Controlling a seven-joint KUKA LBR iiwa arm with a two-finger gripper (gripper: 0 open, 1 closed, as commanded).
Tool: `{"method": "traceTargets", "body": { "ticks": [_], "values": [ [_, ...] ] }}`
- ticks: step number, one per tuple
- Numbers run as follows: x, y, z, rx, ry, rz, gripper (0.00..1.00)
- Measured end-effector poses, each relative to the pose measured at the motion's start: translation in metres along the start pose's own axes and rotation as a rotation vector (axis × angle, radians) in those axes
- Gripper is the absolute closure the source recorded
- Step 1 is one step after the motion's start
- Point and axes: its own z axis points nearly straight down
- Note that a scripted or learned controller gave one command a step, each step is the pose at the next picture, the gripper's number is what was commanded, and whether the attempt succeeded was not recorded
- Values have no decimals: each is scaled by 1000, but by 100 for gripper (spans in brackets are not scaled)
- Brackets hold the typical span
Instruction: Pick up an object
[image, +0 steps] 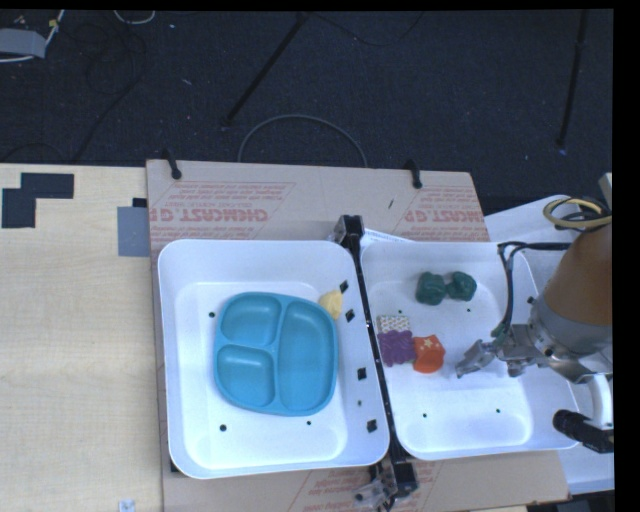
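The gripper (478, 359) hangs low over the right bin (470, 435), near that bin's right side, with the grey arm (580, 300) and its orange band behind it at the right. Whether its fingers are spread or pressed together cannot be told; nothing shows between them. Just left of the gripper, apart from it, lies an orange block (428, 353), and touching that block's left side is a purple piece (396, 347). Above the purple piece sits a small white dotted item (393, 324). Up and to the left of the gripper, well apart from it, a dark green lump (446, 288) rests near the bin's far wall. Farther left, past the black divider between the bins, the left bin (190, 420) holds a blue plate (276, 352) with three compartments, lying flat. A small yellow thing (331, 302) sits at the plate's upper right edge, close to the divider.
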Motion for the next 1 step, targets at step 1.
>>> {"method": "traceTargets", "body": {
  "ticks": [1],
  "values": [
    [1, 0, 31, -4, -2, 1, 0]
  ]
}}
